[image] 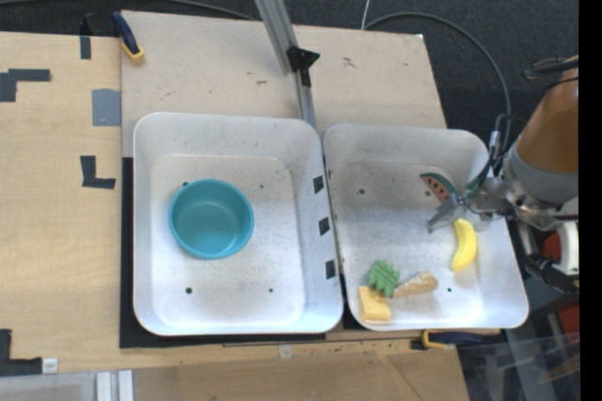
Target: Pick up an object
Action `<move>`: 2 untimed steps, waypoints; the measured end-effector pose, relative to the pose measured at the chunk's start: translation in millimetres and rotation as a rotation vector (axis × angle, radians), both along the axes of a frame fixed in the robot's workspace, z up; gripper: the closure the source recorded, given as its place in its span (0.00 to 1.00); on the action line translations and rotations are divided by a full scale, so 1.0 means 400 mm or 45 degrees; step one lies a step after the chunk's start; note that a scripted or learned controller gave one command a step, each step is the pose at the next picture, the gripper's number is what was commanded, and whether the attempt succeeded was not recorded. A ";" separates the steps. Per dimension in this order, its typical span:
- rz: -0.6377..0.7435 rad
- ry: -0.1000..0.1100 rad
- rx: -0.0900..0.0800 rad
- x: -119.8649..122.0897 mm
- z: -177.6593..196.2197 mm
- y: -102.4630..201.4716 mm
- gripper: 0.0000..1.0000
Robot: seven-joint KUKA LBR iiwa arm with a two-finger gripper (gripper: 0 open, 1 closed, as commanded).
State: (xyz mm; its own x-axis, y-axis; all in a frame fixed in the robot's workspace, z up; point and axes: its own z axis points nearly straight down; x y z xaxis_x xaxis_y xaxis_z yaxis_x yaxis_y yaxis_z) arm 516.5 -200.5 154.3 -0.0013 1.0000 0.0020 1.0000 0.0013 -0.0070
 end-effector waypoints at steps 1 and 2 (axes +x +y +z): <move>0.001 0.000 0.000 -0.001 -0.118 0.023 0.00; 0.004 -0.012 0.002 0.005 -0.159 0.030 0.00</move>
